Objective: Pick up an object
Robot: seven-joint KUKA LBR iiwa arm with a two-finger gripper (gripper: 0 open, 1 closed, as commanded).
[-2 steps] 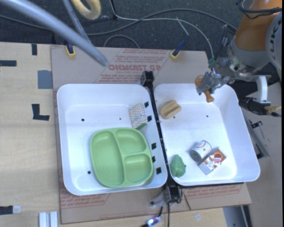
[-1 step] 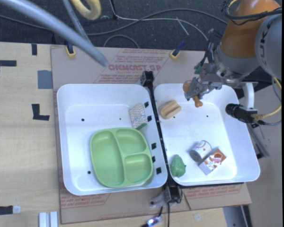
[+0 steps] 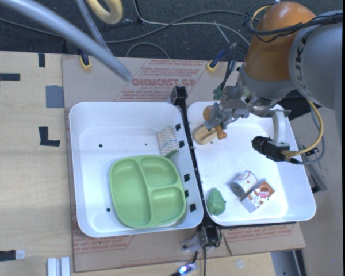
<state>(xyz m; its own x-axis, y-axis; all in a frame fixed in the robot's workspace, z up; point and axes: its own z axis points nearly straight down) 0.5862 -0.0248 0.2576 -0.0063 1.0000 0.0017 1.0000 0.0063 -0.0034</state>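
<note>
Bench point(image 3: 23, 171): pale wood grain, black tape marks, frame left.
Cardboard sheet point(image 3: 155, 82): brown, red print, under both bins.
Left bin point(image 3: 86, 154): white, shallow; green three-section plate point(image 3: 146, 191), speckled block point(image 3: 167, 138).
Right bin point(image 3: 287, 183): white; tan-orange toy point(image 3: 208, 130) upper left, beneath gripper point(image 3: 221, 117).
Gripper grasp: cannot tell.
Lower right bin: green lump point(image 3: 215, 201), small red-white carton point(image 3: 257, 195).

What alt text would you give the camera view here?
The gripper is low over the right bin's far left corner, at a tan and orange object. Nearer in that bin lie a green lump and small packages; the left bin holds a green divided tray.
</note>
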